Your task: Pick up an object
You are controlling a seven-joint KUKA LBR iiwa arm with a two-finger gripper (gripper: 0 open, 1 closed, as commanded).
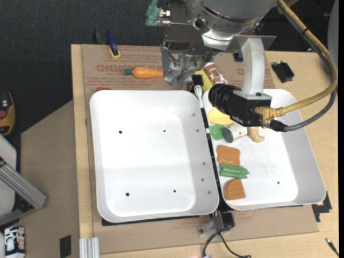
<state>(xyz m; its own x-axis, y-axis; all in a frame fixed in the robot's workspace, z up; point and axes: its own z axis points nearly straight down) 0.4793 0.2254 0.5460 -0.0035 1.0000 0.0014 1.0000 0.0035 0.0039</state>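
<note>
Object pile (230, 153) being crowded against right bin (279, 190) left wall; gripper (180, 71) state being obscured, cannot tell; isolated piece being advised, descent vertical.

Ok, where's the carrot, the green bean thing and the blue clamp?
Orange toy carrot (146, 73), camera view, middle of its body.
Green plastic bean pod (234, 171), camera view, its centre.
Blue and yellow clamp (113, 45), camera view, its handle.

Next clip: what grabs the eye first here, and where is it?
The grey arm fills the top, its gripper low over the bench just behind the bins. Small toys cluster along the right bin's left side, among them a green piece. A carrot lies on the bench behind the left bin.
</note>
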